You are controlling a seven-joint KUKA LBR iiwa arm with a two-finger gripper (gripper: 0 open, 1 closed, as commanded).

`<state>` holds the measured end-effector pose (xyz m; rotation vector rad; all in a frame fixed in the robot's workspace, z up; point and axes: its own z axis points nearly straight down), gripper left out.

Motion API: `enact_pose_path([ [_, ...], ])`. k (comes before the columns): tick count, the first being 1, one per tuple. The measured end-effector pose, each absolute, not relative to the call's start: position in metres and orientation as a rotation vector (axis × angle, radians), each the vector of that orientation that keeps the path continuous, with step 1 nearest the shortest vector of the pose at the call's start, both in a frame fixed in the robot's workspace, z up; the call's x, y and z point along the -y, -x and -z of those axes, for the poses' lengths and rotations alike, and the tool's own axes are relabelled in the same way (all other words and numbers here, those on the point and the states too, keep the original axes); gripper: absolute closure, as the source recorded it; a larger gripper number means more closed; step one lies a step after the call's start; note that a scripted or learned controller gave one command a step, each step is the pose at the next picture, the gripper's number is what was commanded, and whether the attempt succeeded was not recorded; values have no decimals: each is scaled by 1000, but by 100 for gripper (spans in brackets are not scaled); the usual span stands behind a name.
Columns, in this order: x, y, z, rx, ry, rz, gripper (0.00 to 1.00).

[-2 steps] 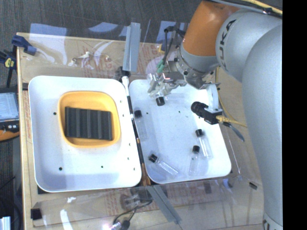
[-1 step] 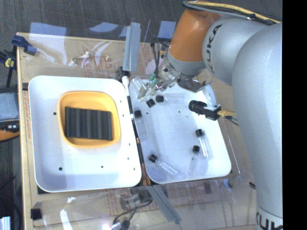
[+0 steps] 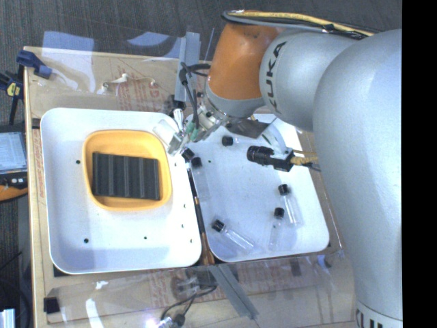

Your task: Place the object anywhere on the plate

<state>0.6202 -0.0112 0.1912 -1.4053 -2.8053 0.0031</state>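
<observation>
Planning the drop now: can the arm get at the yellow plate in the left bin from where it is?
Probably yes. The gripper hangs over the seam between the bins, right by the yellow plate's near corner. Above the plate's dark ridged insert nothing blocks the way. The clear vials lie in the right bin, out of the path.

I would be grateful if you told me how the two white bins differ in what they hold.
The left bin holds one large thing, a yellow plate with a dark ribbed centre; the right bin holds several small clear vials with black caps. The plate lies centred in the left bin, while the vials lie scattered across the right bin. The gripper hangs over their shared edge. Both bins are shallow and white.
</observation>
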Motion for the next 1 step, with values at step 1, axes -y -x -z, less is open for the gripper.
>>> enact_pose_path([
  [1, 12, -620, -191, 2805, 1406, -3, 0],
])
